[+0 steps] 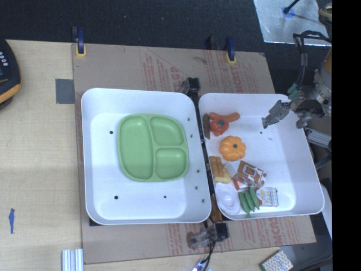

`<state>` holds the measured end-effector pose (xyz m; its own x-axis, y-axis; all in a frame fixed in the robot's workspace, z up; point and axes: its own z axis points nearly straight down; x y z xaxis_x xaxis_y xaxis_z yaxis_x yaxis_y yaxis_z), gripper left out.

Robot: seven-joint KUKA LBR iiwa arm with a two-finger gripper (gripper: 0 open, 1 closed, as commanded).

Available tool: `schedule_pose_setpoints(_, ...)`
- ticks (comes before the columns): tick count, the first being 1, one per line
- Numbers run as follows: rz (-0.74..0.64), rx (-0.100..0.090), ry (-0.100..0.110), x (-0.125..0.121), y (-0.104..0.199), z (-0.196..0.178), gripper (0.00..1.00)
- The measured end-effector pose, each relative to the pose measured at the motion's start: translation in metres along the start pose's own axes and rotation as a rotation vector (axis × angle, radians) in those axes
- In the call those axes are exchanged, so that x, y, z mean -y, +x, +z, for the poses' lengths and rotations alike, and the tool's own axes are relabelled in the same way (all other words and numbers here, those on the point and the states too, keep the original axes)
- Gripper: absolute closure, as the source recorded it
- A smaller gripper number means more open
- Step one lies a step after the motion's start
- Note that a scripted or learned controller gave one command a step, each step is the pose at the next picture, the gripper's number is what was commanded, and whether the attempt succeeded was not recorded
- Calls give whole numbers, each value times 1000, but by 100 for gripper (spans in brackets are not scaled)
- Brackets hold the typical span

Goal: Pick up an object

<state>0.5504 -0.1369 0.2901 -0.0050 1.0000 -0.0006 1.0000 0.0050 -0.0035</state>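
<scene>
The wooden tabletop (39,151) carries a sheet of brown cardboard (169,66), held at its far edge by two blue clamps (79,41). On the cardboard sit two shallow white bins, touching along their inner walls. The left bin (101,202) holds a green divided plate (152,147), lying flat near the bin's middle, with one long compartment toward 9 o'clock and two smaller ones toward 3 o'clock.

The right bin (293,168) holds a cluster of small things along its 9 o'clock side. At 10 o'clock lies a red-and-orange toy (219,123). Just below it, toward the bin's centre, sits an orange pumpkin (232,148). Toward 7 o'clock, a tan bread-like piece (218,169) lies against the bin wall, with a brown patterned packet (249,174) just beside it. At 6 o'clock, green bean pods (249,199) lie across a white spoon-like piece (227,201), next to a small printed card (269,196).

The arm reaches in at 3 o'clock, and its gripper (273,116) hangs over the right bin's 1 o'clock area, well apart from the cluster. Whether its dark fingers are apart or together cannot be told; nothing is seen between them.
</scene>
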Motion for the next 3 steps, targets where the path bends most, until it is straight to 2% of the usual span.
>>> schedule_pose_setpoints(1,-5,0,3,-52,31,86,0)
schedule_pose_setpoints(2,3,-2,12,20,7,165,0)
schedule_pose_setpoints(3,-3,7,-17,-112,16,185,0)
